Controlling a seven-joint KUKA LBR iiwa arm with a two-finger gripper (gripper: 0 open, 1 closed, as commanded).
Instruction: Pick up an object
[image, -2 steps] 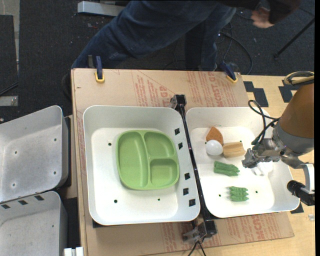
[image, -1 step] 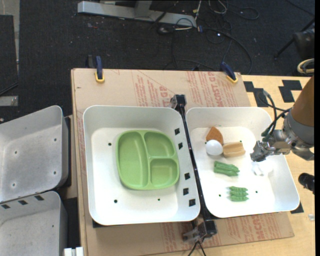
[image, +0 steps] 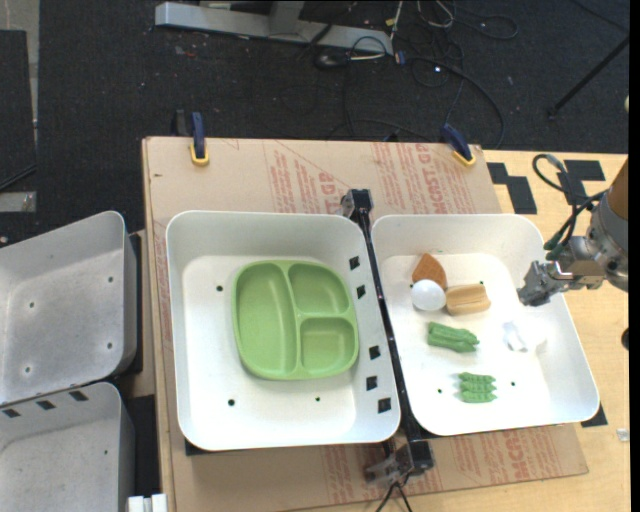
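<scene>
The right bin (image: 560, 390) holds several small items. An orange-brown wedge (image: 430, 267) lies at the back, with a white ball (image: 428, 294) just in front of it and a tan block (image: 467, 298) to the ball's right. A green piece (image: 452, 337) lies mid-bin and a second green piece (image: 476, 386) sits nearer the front. A small pale object (image: 515, 337) rests toward the right wall. My gripper (image: 537, 284) hangs over the bin's right edge, to the right of the tan block and above the pale object, with nothing seen in it.
The left bin (image: 195, 330) contains a green divided plate (image: 296, 319). A black divider (image: 378, 320) runs between the bins. Both sit on a cardboard sheet (image: 270, 175) clamped at the back. Extra white bins (image: 60, 300) lie off to the left.
</scene>
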